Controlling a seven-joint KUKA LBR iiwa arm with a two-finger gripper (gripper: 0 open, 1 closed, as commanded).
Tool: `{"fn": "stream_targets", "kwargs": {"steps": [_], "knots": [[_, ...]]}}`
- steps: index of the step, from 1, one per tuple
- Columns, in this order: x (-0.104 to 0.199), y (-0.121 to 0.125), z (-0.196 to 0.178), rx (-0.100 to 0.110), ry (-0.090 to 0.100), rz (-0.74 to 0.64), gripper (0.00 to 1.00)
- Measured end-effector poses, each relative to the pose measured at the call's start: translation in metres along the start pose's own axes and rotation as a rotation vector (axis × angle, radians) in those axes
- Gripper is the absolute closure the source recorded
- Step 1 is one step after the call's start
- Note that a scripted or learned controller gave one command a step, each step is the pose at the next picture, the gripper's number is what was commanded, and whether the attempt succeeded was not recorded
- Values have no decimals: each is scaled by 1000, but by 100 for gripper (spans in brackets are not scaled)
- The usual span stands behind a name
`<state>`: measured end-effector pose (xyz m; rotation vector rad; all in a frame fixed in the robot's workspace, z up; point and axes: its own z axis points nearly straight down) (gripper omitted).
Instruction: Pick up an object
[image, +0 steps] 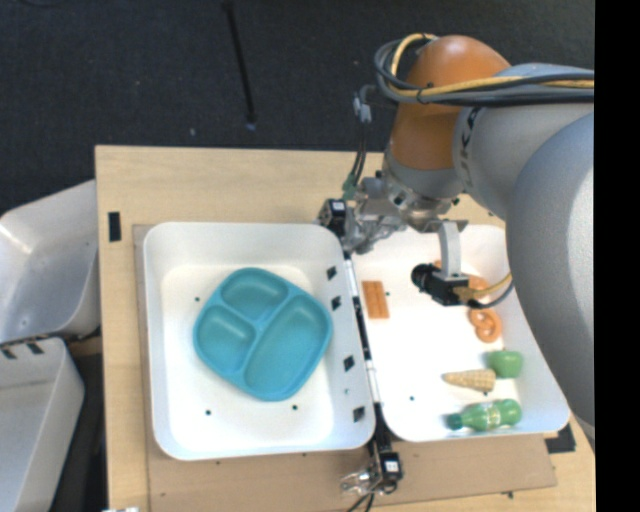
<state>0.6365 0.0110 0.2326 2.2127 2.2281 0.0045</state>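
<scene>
Robot's pincer (362, 228) hangs at the far end of the wall between the two white bins, under the big grey arm (545, 160) with its orange band. The pincer looks small and dark from up here. I cannot tell if it is open or shut, or if it has hold of anything.

The left bin (180, 420) holds one blue plate (262, 333). The plate has three parts and lies flat in the middle of the bin.

The right bin (420, 340) holds the small things. An orange block (374, 299) lies close to the middle wall, near the pincer but apart from it. An orange ring (484, 322) lies further right. Toward the near side a green lump (506, 362) sits just beside a tan cone (470, 379). A green bottle (485, 415) lies on its side by the near edge.
</scene>
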Motion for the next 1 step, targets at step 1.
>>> {"fn": "stream_targets", "kwargs": {"steps": [1], "knots": [[52, 11, -14, 0, 1, 0, 100]]}}
